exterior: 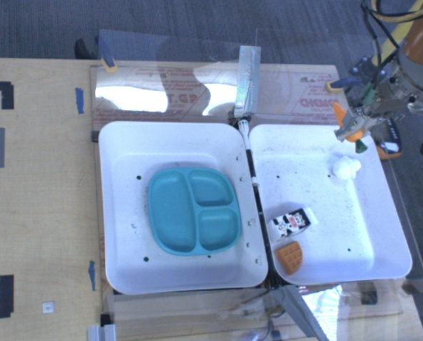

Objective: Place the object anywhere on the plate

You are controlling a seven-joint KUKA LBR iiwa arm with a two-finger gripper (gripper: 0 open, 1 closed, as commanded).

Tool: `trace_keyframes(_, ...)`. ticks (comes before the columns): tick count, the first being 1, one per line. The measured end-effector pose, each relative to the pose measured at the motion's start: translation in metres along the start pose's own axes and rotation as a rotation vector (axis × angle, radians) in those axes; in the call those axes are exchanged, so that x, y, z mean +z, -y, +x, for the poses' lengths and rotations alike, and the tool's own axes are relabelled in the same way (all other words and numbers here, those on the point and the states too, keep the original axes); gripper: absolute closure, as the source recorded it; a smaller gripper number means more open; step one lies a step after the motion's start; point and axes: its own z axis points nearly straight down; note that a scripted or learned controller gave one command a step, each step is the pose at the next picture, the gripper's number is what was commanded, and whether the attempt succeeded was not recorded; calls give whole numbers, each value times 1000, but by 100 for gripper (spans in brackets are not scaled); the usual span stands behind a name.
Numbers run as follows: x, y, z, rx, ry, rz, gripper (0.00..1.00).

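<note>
A small black-and-white packet (291, 222) lies near the right bin's (382, 258) left wall, an orange piece (290, 257) just nearer; likely light and flat, best pinched across its narrow sides. The teal plate (194, 209) waits in the left bin (119, 190). The hand (355, 128) hovers at the far right; its grip cannot be told. Pale wooden desk (33, 190) beneath.

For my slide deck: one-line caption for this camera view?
Teal sectioned plate in left white bin; white ball, black-and-white packet, orange waffle piece in right bin.
</note>
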Motion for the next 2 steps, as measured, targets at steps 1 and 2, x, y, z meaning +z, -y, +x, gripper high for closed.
trace_keyframes(1, 92, 20, 26, 157, -4, 12, 100)
trace_keyframes(2, 131, 13, 127, -160, -6, 8, 100)
